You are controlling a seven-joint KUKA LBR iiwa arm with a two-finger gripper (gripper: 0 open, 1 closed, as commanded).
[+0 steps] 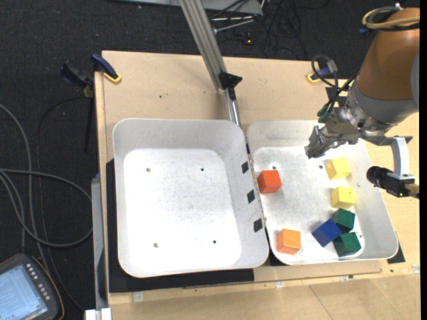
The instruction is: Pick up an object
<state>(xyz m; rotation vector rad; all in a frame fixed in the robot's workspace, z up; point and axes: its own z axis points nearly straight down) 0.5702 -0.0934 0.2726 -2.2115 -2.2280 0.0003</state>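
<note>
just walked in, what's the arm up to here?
The gripper is over the right bin, near its back edge, with nothing visibly held. The blocks lie loose in that bin: two orange, two yellow, a blue and two green. Nothing is picked yet.

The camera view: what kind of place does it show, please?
Probably a robotics lab test bench: a plywood bench clamped at its corners, two white bins with coloured blocks, loose cables on dark carpet, and a robot arm.
</note>
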